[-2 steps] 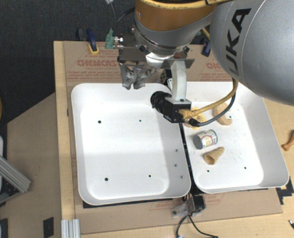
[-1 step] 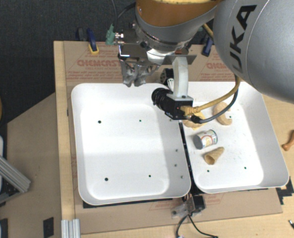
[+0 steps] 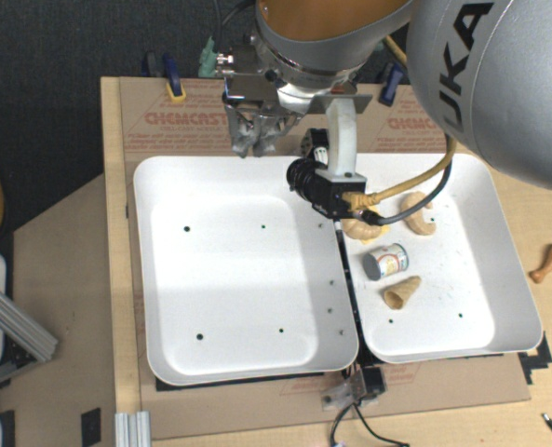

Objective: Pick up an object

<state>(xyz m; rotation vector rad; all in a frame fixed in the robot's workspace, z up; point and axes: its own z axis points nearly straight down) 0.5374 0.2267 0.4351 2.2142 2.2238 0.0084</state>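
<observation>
A: While the arm [image 3: 369, 7] reaches over the bins, what does the right bin [image 3: 499, 250] hold?

B: Item one, a small grey can [image 3: 385, 263], on its side near the bin's left wall, long axis running toward the bin's far right corner. Item two, a tan cone [image 3: 401, 292], just beside it toward the near edge. Further tan pieces lie near the far edge.

A: Progress?

B: Nothing lifted; the whole pick remains. Gripper [image 3: 252, 140] sits beyond the left bin's [image 3: 164, 250] far edge; whether its jaws are apart cannot be told.
</observation>
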